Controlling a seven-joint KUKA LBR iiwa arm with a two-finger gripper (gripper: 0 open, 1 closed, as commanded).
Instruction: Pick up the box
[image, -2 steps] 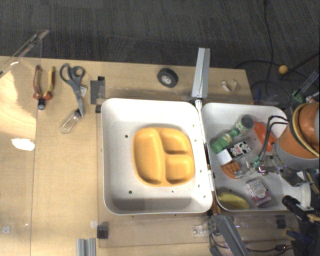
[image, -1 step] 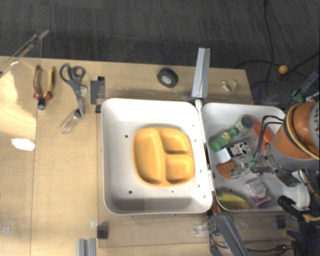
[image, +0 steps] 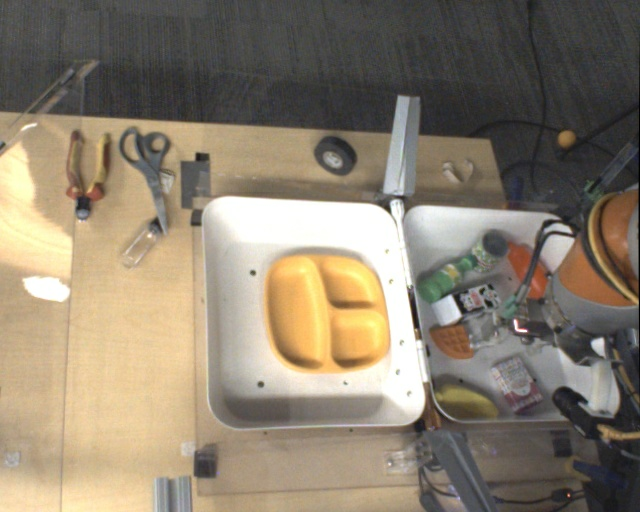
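Observation:
A small white box (image: 479, 298) with black and red print lies in the right bin (image: 440, 225), near its middle. My gripper (image: 503, 322) hangs low over that bin, just below and to the right of the box, close to it. The grey arm with its orange band (image: 610, 255) reaches in from the right edge. Nothing shows held in the gripper.
Around the box in the right bin are a green bottle (image: 446, 279), an orange item (image: 525, 268), a brown round piece (image: 455, 343), a pink packet (image: 516, 383) and a yellow banana (image: 467, 402). The left bin (image: 230, 300) holds a yellow divided tray (image: 327, 309). Scissors (image: 150, 165) and pliers (image: 86, 170) lie on the bench.

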